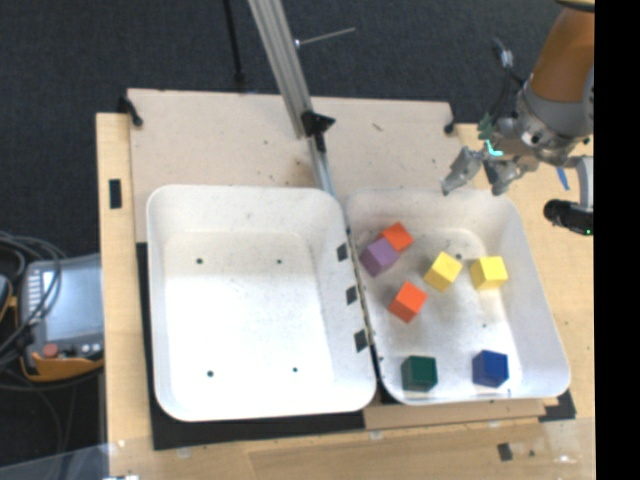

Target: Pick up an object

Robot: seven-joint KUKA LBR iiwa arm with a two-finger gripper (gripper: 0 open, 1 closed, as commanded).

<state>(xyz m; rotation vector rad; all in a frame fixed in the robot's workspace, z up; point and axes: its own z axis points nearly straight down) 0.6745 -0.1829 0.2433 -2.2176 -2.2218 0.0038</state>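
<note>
Scanning from the left, I see a pendant with its cables beside the table's left edge. On the table the left bin comes first, a white tray showing a few dark specks on its floor. A slanted metal post crosses the table's far edge and comes down to the seam between the two bins.

The right bin carries all the blocks. Nearest its left wall sit a purple block and an orange block, touching each other toward the far left corner. A second orange block lies just right of them, toward the bin's middle. A green block rests by the near edge. Two yellow blocks follow: one tilted near the middle, the other just beside it toward the right wall. A blue block sits near the near right corner.

My end effector hangs over the right bin's far edge, well apart from every block. Its fingers are spread and I see nothing between them. The arm enters above it at the table's far right corner.
</note>
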